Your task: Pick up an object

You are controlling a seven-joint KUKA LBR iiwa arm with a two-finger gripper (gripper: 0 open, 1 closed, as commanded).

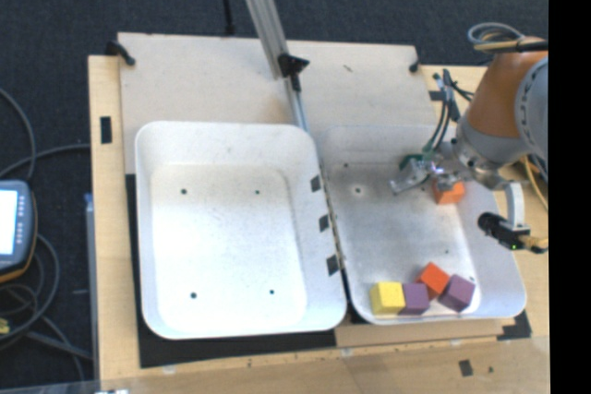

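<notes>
Four blocks (pixel 422 291) are clustered at the right bin (pixel 369 198) rim, well apart from the gripper (pixel 434 175). An orange block (pixel 451 193) is seen just beside the fingers; orientation unclear. Finger state cannot be told.

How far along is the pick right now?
Done: the gripper has reached into the right bin, next to an orange block. In hand: nothing I can confirm; whether that block is gripped is unclear. Left: a confirmed grasp and lift. The yellow block and its neighbours sit untouched at the bin's near edge.
</notes>
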